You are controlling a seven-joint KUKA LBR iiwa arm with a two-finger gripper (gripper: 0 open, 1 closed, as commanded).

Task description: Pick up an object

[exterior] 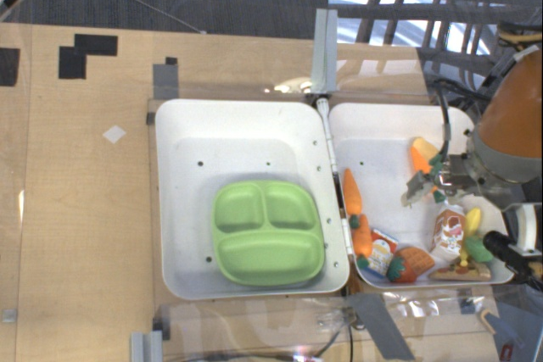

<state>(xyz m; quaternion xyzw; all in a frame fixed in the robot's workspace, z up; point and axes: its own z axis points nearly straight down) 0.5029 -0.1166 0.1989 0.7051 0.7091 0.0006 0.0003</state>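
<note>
Light wooden desk (76, 208): carries two shallow white plastic bins side by side at the centre and right of the frame.

Left white bin (246, 127): holds one green three-compartment plastic plate (268, 233), lying flat in its lower half.

Right white bin (377, 136): holds the small items, crowded along its lower and left edges. A long orange plastic carrot (351, 192) lies against the left wall, with a second, shorter carrot (361, 235) below it. A brown loaf-like piece (416, 260), a printed packet (448, 231) and a small yellow piece (472, 220) sit toward the lower right corner. A small orange-yellow piece (422, 155) lies apart in the upper right portion.

Grey arm with orange band (517, 110): enters from the right edge of the frame and reaches over the right bin.

Jaws (427, 183): positioned low over the bin floor, just below the orange-yellow piece. No object is visible between them. Whether they stand open or closed cannot be told at this resolution.

Assessment: the orange-yellow piece is the likeliest target. It appears to be light, rigid, smooth toy plastic, liable to slip. A grip across its narrow middle is advised.
</note>
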